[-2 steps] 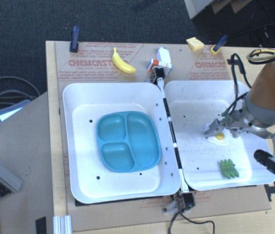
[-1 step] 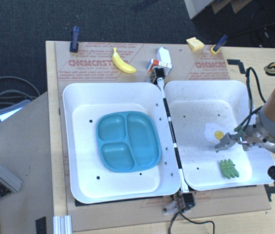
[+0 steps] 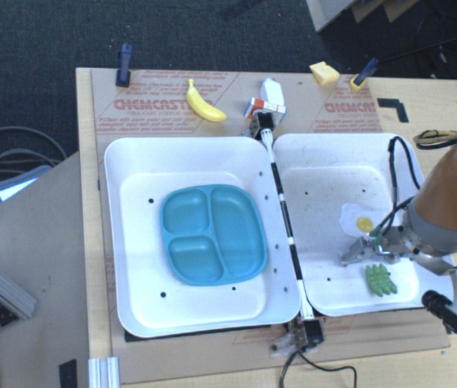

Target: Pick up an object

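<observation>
While hanging low in the right bin (image 3: 325, 156), holding nothing visible. Gripper (image 3: 364, 253) reaching in from the right and pointing left, toward the wall between the two bins. Too blurry to call wide or narrow.

Green toy (image 3: 380, 280) just beside the gripper, on the side toward the front edge of the bin. Lying flat on the white floor, near the front right corner. Close to the gripper, but seemingly not touching.

Long way of the green toy: from back to front of the bin, tipped a little. So roughly crosswise to the gripper's own pointing line. Bumpy all along; no clear head or tail to see.

Egg toy (image 3: 356, 219) just on the gripper's other side, toward the back. Blue plate (image 3: 212, 234) well apart, in the left bin (image 3: 131, 168). Banana (image 3: 204, 103) behind the bins, on the table (image 3: 99, 120).

Next, probably: slide a bit toward the front, come down over the middle of the green toy, squeeze across the short way.
</observation>
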You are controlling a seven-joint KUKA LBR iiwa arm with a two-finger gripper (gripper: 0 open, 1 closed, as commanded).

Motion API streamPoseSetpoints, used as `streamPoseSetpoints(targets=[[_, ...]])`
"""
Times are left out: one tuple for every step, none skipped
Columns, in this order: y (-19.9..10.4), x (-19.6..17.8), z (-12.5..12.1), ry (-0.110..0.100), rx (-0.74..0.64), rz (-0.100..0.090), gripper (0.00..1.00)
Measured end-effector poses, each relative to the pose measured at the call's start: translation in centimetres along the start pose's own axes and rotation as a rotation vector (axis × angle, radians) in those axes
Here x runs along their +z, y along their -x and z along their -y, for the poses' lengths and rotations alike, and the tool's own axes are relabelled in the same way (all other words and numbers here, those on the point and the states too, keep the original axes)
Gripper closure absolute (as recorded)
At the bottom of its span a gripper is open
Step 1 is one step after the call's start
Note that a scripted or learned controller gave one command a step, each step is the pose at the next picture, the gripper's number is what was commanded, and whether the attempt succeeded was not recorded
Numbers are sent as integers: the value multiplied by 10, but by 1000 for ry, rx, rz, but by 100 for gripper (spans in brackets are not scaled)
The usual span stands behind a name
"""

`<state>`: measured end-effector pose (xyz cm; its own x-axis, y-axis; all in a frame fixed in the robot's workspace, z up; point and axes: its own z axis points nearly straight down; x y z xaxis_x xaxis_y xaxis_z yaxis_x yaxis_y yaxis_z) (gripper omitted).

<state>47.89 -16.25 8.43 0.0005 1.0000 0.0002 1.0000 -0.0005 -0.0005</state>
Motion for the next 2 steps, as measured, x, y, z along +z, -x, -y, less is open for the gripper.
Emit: streamPoseSetpoints(targets=[[39,-60,-102,3,-2,2,0],[12,-2,-83,-2,-2,-1,0]])
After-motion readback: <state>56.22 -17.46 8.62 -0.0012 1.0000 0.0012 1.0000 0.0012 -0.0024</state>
